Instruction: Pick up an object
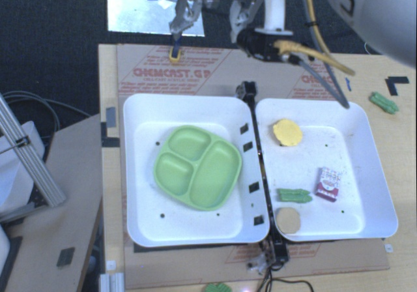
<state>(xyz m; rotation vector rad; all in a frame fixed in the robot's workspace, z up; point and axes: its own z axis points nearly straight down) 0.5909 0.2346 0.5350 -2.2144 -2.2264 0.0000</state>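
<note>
Overhead, the claw point(210, 15) hangs spread apart, far above the yellow disc point(287, 132).

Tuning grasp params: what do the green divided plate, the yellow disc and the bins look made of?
Green divided plate: likely molded plastic, smooth, with soft sheen on its ridges. Yellow disc: matte, irregular edge; possibly foam or toy plastic, unclear. Left bin and right bin: thin glossy white plastic with rounded, formed rims.
</note>
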